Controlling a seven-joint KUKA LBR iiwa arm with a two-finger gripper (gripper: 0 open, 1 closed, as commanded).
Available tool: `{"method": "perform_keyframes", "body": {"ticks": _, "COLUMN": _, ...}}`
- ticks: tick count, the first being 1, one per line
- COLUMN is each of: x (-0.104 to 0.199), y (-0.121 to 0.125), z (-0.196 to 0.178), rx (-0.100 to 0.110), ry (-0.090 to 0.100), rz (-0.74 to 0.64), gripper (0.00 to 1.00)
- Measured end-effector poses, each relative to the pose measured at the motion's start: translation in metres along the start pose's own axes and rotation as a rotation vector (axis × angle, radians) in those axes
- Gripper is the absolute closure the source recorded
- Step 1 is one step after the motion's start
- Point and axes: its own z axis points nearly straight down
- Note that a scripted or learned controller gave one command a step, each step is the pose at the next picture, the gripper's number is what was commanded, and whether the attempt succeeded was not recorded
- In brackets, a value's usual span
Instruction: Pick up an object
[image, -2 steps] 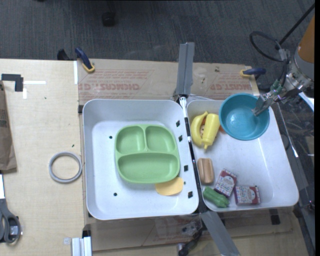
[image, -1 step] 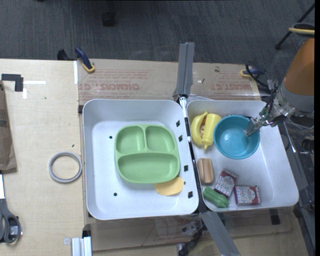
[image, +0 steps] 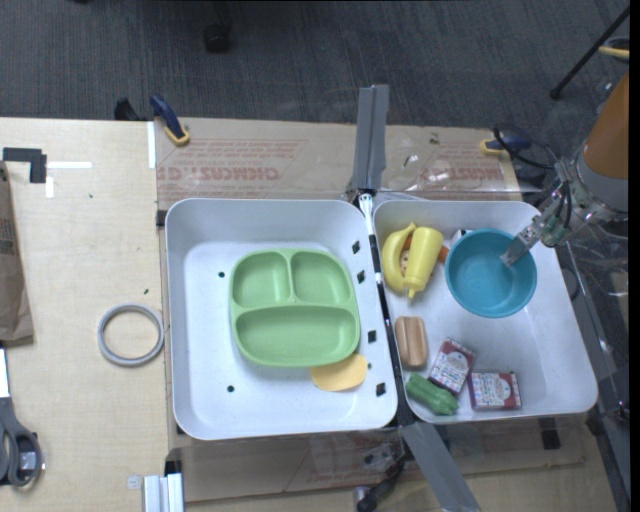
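Upright blue bowl (image: 490, 274), right bin (image: 560, 360)

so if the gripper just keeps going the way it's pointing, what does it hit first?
Most likely the blue bowl in the right bin. The gripper angles down and left from the right, its tip over the bowl's upper right rim. Height above the bowl is unclear from this single view, so rim or inner wall.

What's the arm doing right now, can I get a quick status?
Tool over the blue bowl, right bin. Nothing seen in its grip. Banana sits beside the bowl.
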Motion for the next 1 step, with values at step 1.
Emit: {"method": "perform_keyframes", "body": {"ticks": 1, "x": -0.0056, "y": 0.0432, "z": -0.0268, "rx": -0.001, "ry": -0.001, "rz": 0.097, "gripper": 1.00}}
